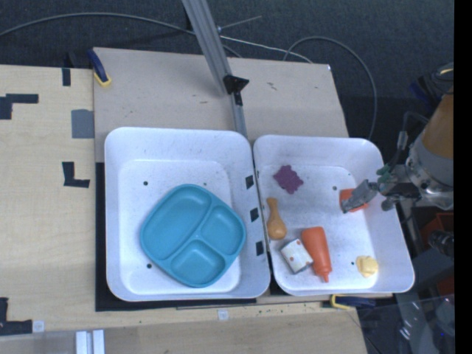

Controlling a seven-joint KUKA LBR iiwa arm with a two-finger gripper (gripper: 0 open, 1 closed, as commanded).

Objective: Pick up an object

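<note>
My gripper [363, 193] hangs over the right side of the right bin [383, 231], low and close to the bin's right wall. A small red-orange object [349, 198] lies right under or against its tip, partly covered by it. Whether the gripper has hold of it is unclear. Other objects in this bin are a purple lump [287, 178], a tan pear-shaped piece [275, 222], an orange carrot-like piece [318, 250], a small white can [296, 256] and a yellow piece [366, 265].
The left bin [122, 198] holds a blue divided plate [193, 234]. A grey metal pole [210, 39] slants in from the top to the bins' shared back corner. Cables lie on the dark floor behind the bench.
</note>
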